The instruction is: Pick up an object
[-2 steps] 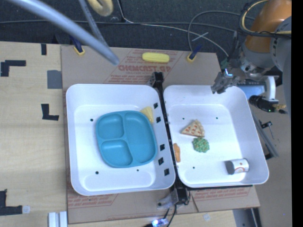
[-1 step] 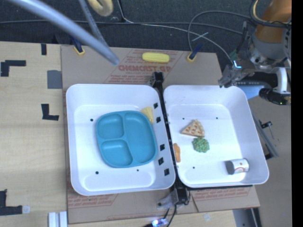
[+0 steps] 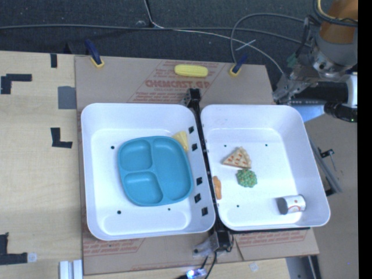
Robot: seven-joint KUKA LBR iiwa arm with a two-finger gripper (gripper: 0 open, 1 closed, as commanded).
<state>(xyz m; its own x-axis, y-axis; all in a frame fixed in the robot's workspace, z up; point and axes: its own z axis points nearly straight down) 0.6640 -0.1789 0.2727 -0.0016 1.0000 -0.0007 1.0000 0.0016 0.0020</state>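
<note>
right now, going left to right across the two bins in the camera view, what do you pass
blue tray → yellow piece → orange piece → pizza slice → broccoli → small can

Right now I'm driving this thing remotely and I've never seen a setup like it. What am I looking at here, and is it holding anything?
You are looking down at a slant from one fixed camera above a bench. The grey machine with the orange band at the upper right is the robot arm; its tool hangs near the back right corner of the right bin, above the cardboard, with nothing visible between its fingers.

Two shallow white bins sit side by side. The left bin holds a blue divided plate and a small yellow piece by the plate's upper right edge. The right bin holds a toy pizza slice, a green broccoli-like piece, a small orange piece against the left wall, and a grey and white can-like object near the front right corner.

A yellow object lies on the cardboard behind the bins.
</note>
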